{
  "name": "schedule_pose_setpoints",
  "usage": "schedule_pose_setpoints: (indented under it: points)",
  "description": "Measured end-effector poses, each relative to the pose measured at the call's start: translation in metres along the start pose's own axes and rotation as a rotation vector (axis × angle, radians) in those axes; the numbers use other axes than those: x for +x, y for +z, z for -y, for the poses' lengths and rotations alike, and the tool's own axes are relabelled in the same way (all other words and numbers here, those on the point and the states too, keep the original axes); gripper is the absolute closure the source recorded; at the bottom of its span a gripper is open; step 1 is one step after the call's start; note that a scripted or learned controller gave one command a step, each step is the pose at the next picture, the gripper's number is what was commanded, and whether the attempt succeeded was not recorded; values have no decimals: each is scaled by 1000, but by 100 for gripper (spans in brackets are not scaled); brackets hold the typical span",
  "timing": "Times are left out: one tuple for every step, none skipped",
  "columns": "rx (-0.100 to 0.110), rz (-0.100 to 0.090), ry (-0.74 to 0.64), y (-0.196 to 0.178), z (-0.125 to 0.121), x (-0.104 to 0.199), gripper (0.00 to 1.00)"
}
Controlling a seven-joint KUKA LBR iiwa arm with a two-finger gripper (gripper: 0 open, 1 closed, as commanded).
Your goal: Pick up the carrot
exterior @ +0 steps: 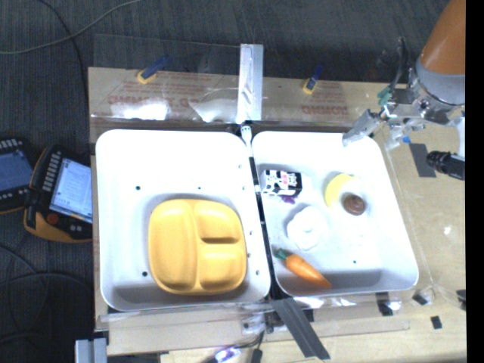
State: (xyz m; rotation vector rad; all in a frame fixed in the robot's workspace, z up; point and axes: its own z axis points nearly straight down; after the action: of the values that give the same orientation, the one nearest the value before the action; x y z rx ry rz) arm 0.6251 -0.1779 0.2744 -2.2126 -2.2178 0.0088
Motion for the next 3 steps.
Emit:
schedule_pose_setpoints:
  points:
    - [1, 0, -23, 127, 60, 30, 0]
    - [0, 0, 62, 103, 42, 13, 0]
    - [2, 1, 155, 155, 92, 32, 0]
